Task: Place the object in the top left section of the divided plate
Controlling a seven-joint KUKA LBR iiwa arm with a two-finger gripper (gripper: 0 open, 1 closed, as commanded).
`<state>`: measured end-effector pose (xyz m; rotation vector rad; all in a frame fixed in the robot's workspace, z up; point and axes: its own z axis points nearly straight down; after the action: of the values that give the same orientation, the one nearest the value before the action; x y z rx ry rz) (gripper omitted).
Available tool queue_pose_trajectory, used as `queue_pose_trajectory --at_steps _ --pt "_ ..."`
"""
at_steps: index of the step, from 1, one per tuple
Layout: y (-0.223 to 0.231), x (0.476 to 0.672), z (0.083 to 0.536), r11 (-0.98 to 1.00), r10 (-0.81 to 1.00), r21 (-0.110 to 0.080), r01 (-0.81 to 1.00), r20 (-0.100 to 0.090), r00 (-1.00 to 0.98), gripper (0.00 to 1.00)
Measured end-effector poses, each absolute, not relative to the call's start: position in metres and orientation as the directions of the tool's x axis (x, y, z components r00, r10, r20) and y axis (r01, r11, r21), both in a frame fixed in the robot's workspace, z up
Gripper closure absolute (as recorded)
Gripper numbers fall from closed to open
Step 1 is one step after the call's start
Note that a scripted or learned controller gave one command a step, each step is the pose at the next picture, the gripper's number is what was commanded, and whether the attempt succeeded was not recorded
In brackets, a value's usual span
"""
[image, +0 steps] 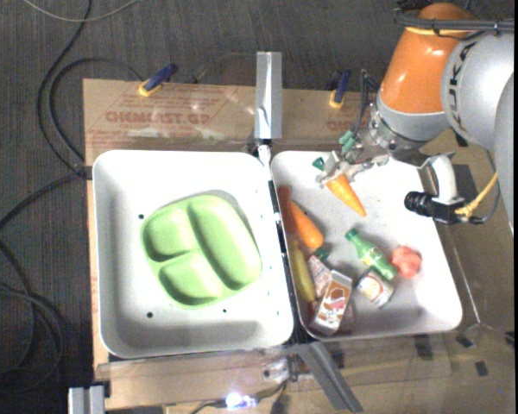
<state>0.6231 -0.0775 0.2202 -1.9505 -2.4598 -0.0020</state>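
The green divided plate (203,248) lies in the left bin (121,317), with its top left section (168,231) bare. My gripper (350,162) hangs over the far end of the right bin (440,304). Its fingers are closed on the leafy upper end of a small orange carrot (349,195). The carrot tilts down to the right below the fingers.
The right bin also holds a larger carrot (302,224), a yellow banana (302,274), a green bottle (367,250), a red fruit (406,260) and small cartons (332,300). A metal bar (268,106) stands behind the ridge between the bins.
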Motion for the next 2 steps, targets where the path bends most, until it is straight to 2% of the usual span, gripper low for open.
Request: queue_pose_trajectory --at_steps 1,2 --pt "-0.079 0.669 0.235 0.439 0.899 -0.001 0.899 -0.004 -0.439 1.0" --pt "-0.006 0.601 0.22 0.47 0.882 -0.001 0.882 0.001 -0.47 1.0"
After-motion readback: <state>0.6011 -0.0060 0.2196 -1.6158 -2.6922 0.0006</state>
